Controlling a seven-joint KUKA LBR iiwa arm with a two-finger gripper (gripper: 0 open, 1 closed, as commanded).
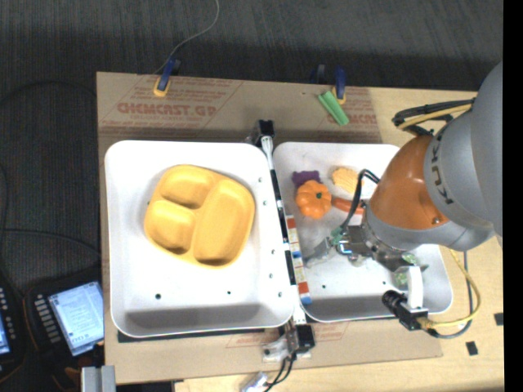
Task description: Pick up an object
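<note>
Gripper (341, 243) low in right bin (327, 300); finger state cannot be told. Small orange pumpkin (313, 198) sits near, apart, upright.

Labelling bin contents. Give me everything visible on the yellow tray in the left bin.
The yellow divided tray lies in the left bin, slightly toward its upper half. It looks like smooth, glossy moulded plastic in yellow-orange, with rounded corners. Three sections show: two smaller ones on the left, one above the other, and one longer one on the right. It sits flat but turned at an angle to the bin's walls, touching only the bin floor, with nothing else against it.
</note>
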